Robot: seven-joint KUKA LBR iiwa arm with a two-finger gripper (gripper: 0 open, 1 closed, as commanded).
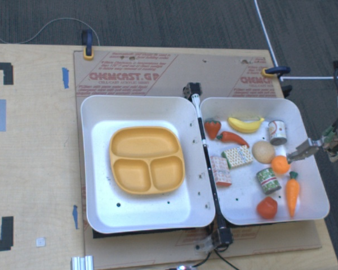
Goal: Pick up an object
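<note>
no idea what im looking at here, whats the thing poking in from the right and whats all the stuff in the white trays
This is one camera fixed above a workbench, looking down at a slant. Two shallow white trays sit side by side. The left tray holds a yellow divided plate. The right tray holds toy food: a banana, a strawberry, a red chilli, an egg, an orange, a carrot, a tomato, two small cans and two little boxes. The metal piece coming in from the right is the gripper of a robot arm, which is meant to pick something up. Its tip sits next to the orange, but I cannot tell whether it holds anything.
</note>
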